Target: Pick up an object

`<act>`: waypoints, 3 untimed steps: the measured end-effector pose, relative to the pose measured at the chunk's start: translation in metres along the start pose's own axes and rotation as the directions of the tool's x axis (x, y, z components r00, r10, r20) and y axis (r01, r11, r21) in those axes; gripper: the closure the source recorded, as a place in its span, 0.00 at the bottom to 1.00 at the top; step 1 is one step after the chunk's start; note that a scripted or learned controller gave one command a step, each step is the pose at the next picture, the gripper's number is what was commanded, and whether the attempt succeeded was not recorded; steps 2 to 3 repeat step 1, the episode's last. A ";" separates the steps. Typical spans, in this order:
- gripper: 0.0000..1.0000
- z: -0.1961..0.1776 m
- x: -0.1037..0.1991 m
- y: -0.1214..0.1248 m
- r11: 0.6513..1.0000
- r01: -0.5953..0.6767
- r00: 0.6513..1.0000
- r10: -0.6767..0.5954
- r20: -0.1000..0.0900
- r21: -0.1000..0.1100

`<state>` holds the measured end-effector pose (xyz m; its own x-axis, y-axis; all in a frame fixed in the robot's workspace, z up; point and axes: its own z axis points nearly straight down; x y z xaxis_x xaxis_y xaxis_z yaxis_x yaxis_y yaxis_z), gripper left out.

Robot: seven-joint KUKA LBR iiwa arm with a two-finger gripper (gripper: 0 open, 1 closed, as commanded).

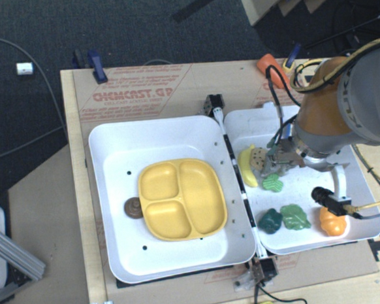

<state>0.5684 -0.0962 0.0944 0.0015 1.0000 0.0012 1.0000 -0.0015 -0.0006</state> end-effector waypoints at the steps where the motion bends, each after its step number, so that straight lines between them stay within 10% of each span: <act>1: 1.00 -0.090 0.067 -0.015 1.000 0.003 1.000 -0.003 0.001 -0.001; 3: 1.00 -0.090 0.067 -0.015 1.000 0.003 1.000 -0.003 0.001 -0.001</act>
